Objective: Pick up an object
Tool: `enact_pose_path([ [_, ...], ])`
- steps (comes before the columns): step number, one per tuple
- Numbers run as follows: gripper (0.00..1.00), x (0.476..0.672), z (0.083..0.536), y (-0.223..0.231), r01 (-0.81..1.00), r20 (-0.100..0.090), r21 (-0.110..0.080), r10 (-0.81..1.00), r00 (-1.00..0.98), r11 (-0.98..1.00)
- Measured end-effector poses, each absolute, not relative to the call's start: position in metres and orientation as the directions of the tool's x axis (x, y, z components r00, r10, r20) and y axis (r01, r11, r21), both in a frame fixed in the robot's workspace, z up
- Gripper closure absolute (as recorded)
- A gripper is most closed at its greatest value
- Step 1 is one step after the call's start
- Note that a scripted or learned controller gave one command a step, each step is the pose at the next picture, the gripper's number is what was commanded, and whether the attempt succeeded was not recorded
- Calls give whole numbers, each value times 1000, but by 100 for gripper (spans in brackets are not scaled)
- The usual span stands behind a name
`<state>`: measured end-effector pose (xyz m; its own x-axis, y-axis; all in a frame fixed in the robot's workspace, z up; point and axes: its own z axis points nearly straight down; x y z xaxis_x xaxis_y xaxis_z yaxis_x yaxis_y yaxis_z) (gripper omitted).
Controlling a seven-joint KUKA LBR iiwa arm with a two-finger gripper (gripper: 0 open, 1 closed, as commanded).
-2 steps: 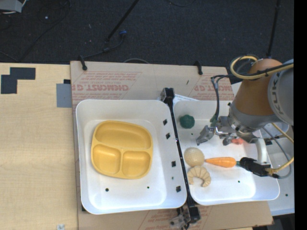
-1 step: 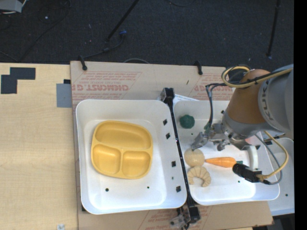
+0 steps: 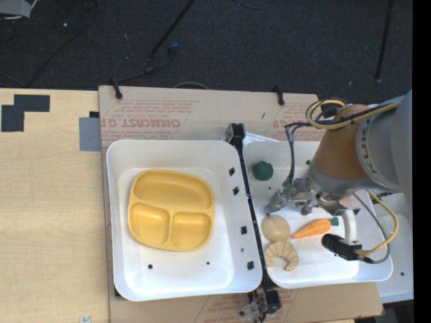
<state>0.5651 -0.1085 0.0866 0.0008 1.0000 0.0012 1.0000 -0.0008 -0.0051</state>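
round bun point(image 3: 275, 228) — just below gripper point(image 3: 288, 202)

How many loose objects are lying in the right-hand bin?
4: green ball near the back left, round beige piece by the divider, croissant in front of it, carrot to its right. The arm may hide more.
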Motion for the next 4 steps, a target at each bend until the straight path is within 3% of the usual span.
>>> enact_pose_path([
  [1, 100, 565, 98, -110, 1000, 1, -4, 1000, 5, -5],
  [4, 100, 570, 242, -99, 1000, 0, 2, 1000, -1, 1],
])
